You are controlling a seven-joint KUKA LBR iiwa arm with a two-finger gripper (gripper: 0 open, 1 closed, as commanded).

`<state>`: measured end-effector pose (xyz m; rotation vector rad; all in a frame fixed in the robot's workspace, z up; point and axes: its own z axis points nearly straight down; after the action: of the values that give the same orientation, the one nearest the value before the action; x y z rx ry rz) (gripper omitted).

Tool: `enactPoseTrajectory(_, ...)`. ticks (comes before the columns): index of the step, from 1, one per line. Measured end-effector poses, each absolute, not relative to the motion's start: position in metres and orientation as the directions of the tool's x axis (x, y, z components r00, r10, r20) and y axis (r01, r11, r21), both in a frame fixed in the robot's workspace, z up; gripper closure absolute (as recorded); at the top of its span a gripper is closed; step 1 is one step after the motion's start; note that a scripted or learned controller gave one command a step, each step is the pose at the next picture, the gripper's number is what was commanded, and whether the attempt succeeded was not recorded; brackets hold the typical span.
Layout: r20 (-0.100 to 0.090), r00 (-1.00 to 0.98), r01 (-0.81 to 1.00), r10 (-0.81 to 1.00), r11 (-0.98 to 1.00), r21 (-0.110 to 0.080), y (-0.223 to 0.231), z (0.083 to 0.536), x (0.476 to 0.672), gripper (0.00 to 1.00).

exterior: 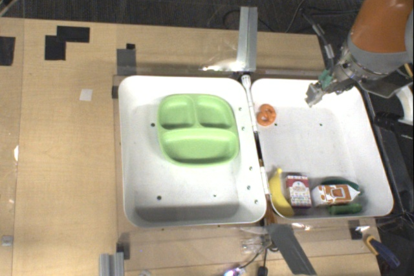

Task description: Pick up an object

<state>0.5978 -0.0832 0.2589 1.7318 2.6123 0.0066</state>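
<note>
Camera view: the gripper hangs over the far edge of the right bin, holding nothing visible; whether it is open or closed cannot be told. An orange object lies by the bin's left wall. A banana, two small cartons and a green item sit along the near edge; a green divided plate is in the left bin.

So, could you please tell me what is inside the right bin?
The right bin holds an orange ball by its left wall, and along its near edge a banana, two small cartons and something green, partly hidden.
</note>
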Motion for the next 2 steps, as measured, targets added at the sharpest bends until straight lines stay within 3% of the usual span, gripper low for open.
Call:
enactPoseTrajectory(1,0.000,-0.153,0.988,0.988,0.153,0.003,-0.1000,0.1619,0.5559,1.00)
enactPoseTrajectory(2,0.000,-0.152,0.988,0.988,0.152,0.003,-0.1001,0.1620,0.5559,0.00)
